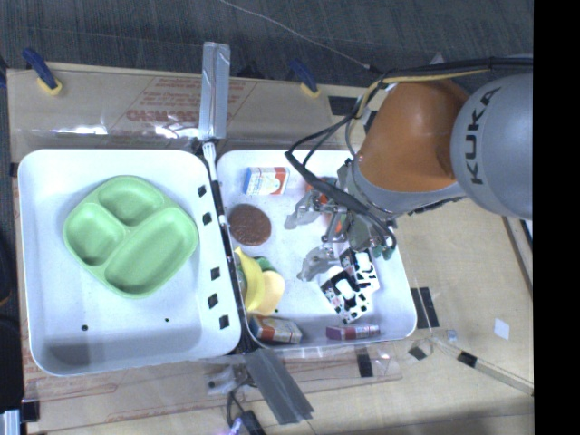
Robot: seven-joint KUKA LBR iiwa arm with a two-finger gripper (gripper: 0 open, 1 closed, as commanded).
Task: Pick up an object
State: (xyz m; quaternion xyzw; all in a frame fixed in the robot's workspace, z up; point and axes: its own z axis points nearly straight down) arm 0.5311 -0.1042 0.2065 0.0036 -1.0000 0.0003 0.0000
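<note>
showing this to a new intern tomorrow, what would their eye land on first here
Probably the big grey arm with its orange band, reaching in from the right over the right bin. Next, the pale green divided plate, alone in the left bin. Then the clutter under the gripper: a brown disc, a yellow toy and a black-and-white patterned item.

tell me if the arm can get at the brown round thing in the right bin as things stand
Probably yes. The brown disc lies bare near the right bin's left wall, nothing on top, and the gripper hangs just beside it.
</note>
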